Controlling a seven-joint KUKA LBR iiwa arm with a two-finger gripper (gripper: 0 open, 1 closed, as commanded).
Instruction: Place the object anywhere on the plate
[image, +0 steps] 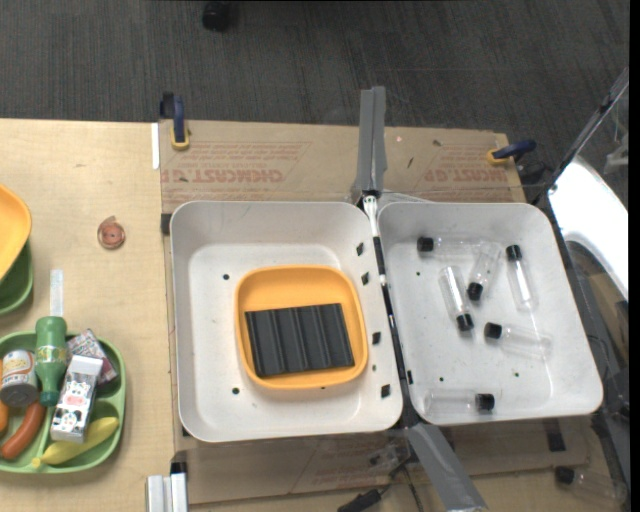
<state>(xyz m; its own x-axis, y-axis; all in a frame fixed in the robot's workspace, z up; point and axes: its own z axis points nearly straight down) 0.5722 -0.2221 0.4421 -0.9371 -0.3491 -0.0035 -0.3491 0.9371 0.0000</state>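
Observation:
An orange square plate (300, 284) with rounded corners sits in the middle of the left white bin (200, 300). A dark grey rectangular block (300, 340) with lengthwise ridges lies flat on the plate, inside its rim. Several clear plastic tubes with black caps (456, 297) lie scattered in the right white bin (560, 390).
On the wooden table at left, a green plate (100, 440) holds toy food and a small bottle, and an orange bowl (12, 235) and a small pink disc (111, 234) lie further back. Clamps (176, 125) hold cardboard behind the bins. A grey divider post (371, 140) stands between them.

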